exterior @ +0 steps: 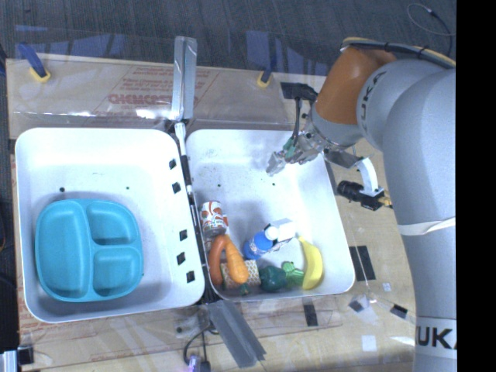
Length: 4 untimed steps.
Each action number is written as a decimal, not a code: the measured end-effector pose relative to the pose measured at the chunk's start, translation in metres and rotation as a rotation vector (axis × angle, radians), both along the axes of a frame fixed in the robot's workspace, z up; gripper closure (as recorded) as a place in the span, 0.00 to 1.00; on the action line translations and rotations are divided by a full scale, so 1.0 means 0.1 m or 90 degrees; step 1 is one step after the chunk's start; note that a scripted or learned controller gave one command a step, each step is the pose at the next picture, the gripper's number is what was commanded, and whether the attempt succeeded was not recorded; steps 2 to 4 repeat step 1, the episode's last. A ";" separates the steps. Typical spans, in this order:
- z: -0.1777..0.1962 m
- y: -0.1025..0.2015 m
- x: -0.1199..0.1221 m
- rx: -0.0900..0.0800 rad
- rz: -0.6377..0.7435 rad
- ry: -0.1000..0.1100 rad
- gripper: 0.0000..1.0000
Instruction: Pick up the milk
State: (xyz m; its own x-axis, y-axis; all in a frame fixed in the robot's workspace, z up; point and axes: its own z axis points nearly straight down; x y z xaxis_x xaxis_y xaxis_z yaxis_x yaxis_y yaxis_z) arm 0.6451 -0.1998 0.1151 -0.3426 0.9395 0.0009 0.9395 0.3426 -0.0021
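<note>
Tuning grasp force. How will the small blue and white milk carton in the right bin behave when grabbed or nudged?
The blue and white milk carton looks like a small toy, so probably light and rigid. It lies tilted beside the yellow banana, so a nudge may slide or tip it. Its flat faces should suit the gripper if aligned.

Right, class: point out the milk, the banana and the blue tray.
milk point(269, 237), camera view, middle of the carton.
banana point(312, 263), camera view, middle of its curve.
blue tray point(87, 248), camera view, central divider.
</note>
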 end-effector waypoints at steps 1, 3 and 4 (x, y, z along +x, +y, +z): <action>-0.23 -0.10 -0.53 0.000 -0.034 0.000 1.00; -0.23 -0.10 -0.53 0.000 -0.034 0.000 1.00; -0.23 -0.10 -0.53 0.000 -0.034 0.000 1.00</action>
